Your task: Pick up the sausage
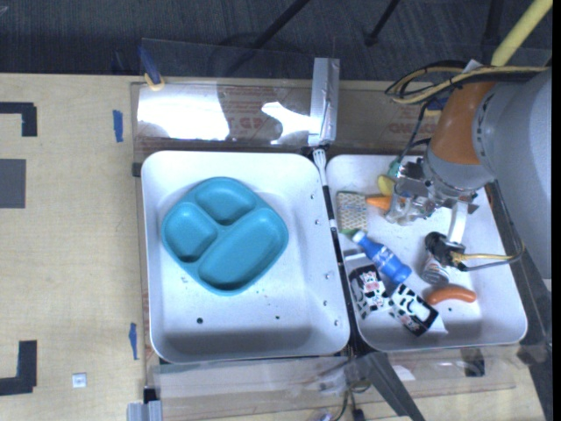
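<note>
Sausage (452, 296), one, in right bin (493, 324); one blue plate (226, 233) in left bin (263, 323); tool (408, 209) spread: cannot tell.

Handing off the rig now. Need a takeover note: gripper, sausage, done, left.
Gripper: at the far end of the right bin, well apart from the sausage.
Sausage: lying on the floor of that bin, near right, beside a cow toy.
Done: nothing yet; the sausage is not picked up.
Left: bring the gripper over the sausage, grasp it, lift it.
</note>
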`<state>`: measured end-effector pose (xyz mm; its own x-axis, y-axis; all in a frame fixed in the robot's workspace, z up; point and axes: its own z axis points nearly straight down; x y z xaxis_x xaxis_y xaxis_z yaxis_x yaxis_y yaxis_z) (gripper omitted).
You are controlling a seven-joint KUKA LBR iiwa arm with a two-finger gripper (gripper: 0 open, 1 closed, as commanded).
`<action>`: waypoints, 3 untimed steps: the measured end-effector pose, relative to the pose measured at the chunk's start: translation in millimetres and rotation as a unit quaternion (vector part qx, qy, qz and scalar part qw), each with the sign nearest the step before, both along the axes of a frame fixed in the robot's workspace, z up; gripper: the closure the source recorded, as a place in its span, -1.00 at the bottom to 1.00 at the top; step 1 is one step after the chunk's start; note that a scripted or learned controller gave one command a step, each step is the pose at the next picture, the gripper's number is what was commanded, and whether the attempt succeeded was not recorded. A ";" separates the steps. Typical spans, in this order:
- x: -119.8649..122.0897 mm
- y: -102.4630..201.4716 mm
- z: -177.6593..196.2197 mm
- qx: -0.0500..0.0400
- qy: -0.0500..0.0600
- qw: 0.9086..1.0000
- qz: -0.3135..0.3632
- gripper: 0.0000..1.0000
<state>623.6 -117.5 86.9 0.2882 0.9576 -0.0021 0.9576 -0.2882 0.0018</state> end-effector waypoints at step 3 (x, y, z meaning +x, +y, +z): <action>-61.8 -62.2 187.6 0.000 0.000 0.983 0.182 1.00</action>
<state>561.7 -179.6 274.6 -0.0744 0.9972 -0.0018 0.9972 0.0744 0.0021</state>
